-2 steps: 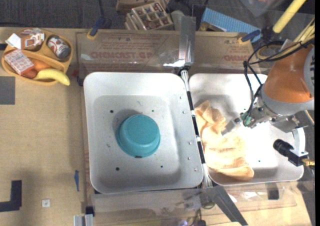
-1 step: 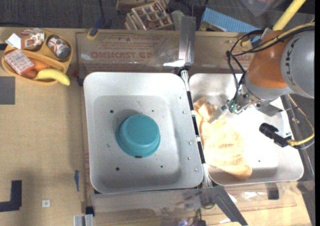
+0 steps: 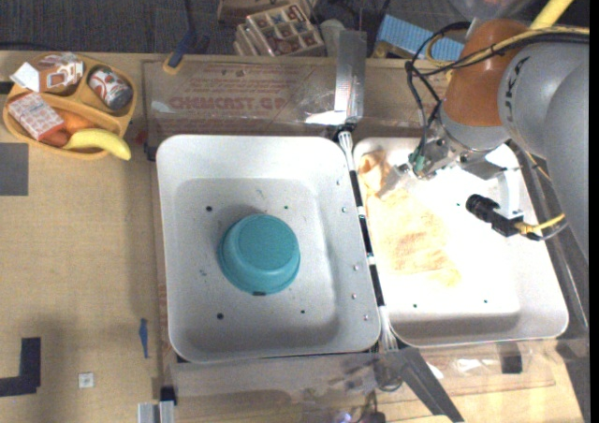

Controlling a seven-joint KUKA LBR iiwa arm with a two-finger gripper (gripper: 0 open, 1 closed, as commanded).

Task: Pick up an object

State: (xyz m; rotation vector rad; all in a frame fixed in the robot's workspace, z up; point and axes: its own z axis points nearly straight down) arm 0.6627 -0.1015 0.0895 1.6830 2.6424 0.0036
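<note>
One end effector (image 3: pixel 418 165) is low over the right bin's (image 3: pixel 487 313) far-left corner, and whether it is open or closed I cannot tell. Nothing shows in its grip. The teal bowl (image 3: pixel 261 254) sits upside down mid left bin (image 3: pixel 187 178), well apart. Looks like the approach step; next, cross over the bowl and descend.

- You get strong glare washing out the right bin (image 3: pixel 487 290), losing detail there.
- The left bin (image 3: pixel 187 178) is evenly lit; the background looks dim.
</note>
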